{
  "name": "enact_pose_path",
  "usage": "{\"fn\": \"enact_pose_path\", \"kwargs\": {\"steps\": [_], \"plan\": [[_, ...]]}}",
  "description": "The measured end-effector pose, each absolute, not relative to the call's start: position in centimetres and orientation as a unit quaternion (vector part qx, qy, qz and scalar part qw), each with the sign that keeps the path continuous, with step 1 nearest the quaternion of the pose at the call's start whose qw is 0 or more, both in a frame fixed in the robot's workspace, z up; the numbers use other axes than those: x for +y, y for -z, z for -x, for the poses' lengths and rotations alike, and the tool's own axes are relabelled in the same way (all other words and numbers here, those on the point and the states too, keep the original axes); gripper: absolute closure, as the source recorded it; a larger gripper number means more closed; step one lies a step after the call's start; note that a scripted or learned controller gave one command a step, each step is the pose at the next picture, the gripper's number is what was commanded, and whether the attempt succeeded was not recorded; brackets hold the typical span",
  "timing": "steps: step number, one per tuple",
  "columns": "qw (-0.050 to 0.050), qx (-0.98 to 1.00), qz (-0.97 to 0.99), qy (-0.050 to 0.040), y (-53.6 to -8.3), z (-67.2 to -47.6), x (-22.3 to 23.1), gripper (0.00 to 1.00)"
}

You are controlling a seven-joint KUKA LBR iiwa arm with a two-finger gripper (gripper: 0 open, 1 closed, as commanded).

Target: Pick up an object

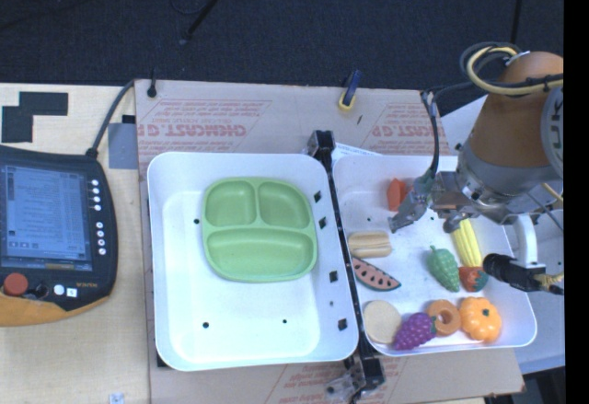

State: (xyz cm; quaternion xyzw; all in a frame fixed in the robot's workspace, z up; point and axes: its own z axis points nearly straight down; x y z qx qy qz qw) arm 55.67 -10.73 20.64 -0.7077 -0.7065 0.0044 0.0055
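My gripper [410,209] hangs over the upper middle of the right bin [368,174], reaching in from the right under the orange-banded wrist. Just left of it lies a small orange-red carrot piece [396,192]. Below it sits a hot dog bun [370,244], with a watermelon slice [375,275] further down. To the right are a yellow corn cob [467,242], a green pepper [444,268] and a red strawberry [473,280]. I see nothing held in the gripper.
Along the right bin's front edge lie a round cookie [381,317], purple grapes [414,331], a donut [444,315] and an orange pumpkin [479,317]. The left bin [184,301] holds a green divided plate [259,229]. A control pendant [51,223] lies far left.
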Motion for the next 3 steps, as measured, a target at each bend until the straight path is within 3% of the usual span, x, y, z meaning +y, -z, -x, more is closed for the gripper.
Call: {"fn": "enact_pose_path", "kwargs": {"steps": [1, 3], "plan": [[0.001, -0.707, 0.707, -0.0006, -21.2, -55.9, -10.7, 0.0], [0.004, -0.707, 0.707, -0.0023, -11.1, -56.4, -11.0, 0.0]]}}
